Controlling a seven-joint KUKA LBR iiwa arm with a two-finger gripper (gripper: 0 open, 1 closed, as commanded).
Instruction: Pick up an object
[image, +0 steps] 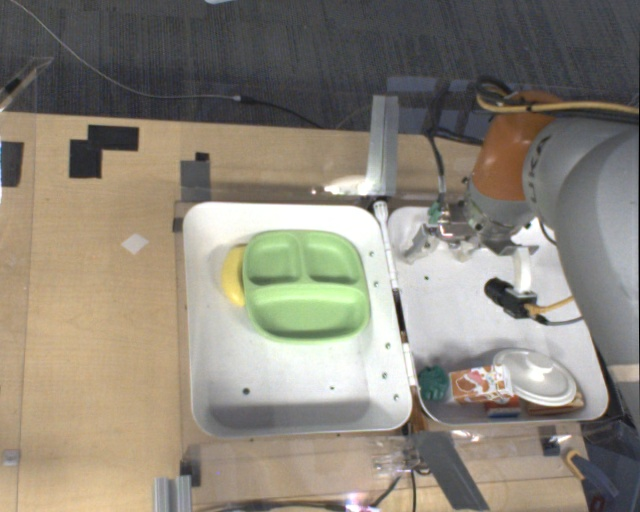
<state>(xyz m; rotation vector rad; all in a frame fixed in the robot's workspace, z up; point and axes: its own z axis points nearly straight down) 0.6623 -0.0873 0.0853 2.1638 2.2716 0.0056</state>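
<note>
Left bin (215, 390): green divided plate (303, 283) lying flat, a yellow object (232, 276) tucked just beside its left edge, partly hidden. Right bin (440, 340): along the near wall, a small dark green object (433, 381), an orange-printed carton (485, 385) and a white lidded bowl (537, 377) touching it. Hand (445, 235) sits low over the right bin's far-left corner, well apart from those three; cannot tell its state, too small and cluttered. Nothing seen in its grip. Judgement: pick not yet made; approach, grasp and lift all remain.

Two bins (215, 400), one green tray (304, 283)
</note>
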